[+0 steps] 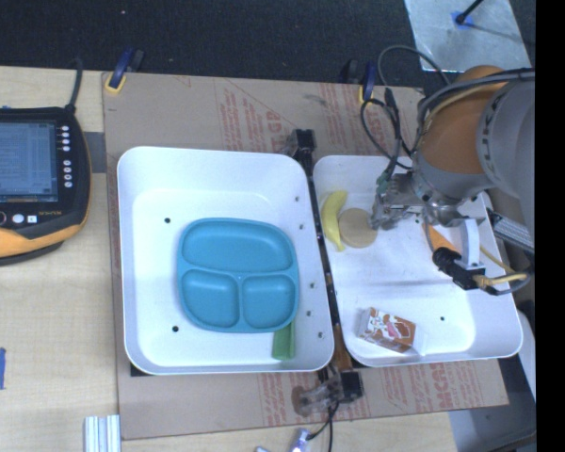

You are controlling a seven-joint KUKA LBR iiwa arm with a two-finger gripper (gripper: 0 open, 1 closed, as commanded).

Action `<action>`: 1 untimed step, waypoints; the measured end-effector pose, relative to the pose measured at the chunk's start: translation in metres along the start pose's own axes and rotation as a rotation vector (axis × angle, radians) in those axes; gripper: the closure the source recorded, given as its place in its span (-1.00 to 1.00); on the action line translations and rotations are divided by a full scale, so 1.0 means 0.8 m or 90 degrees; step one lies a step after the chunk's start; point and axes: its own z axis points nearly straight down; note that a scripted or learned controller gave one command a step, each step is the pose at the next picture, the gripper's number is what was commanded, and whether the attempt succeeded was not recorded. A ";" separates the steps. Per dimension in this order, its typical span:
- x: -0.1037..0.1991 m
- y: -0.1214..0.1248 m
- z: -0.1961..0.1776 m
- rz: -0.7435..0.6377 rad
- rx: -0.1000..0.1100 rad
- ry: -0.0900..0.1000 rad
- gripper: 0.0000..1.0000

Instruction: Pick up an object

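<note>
Fingers: state cannot be told; the two-finger gripper (388,207) is seen from above as a dark metal cluster, low over the right bin, and the tips are not resolved. Nothing is seen between them, so no hold is claimed.

Left to right across the bench:

Grey-and-orange handheld control pendant (24,182), screen lit, parked on the wooden benchtop well apart from the bins; probably set there to stay out of the arm's reach.

Left shallow white plastic bin (146,172), glossy, rounded corners. In it a light-blue three-compartment plastic plate (237,273), smooth and matte, lying flat. A small green piece (282,344) lies at the plate's lower right corner against the bin's near wall; its identity is unclear.

Right shallow white plastic bin (494,332). Candidate objects sit here:
- curved yellow banana-shaped toy (332,218), lying along the left wall;
- tan round disc-like object (358,228), touching the banana's right side, just beside the gripper. Judged the likeliest target, given the gripper's position.
- flat orange-and-white printed packet (388,330), tilted, near the front wall, apart from the rest.

Grey arm with orange band (461,135) reaches in from the right, cables looped above the wrist.

Judgement: the banana and disc being in contact could make a clean grasp of one harder.
</note>
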 end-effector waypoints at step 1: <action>-0.016 -0.041 -0.030 0.002 0.007 0.001 1.00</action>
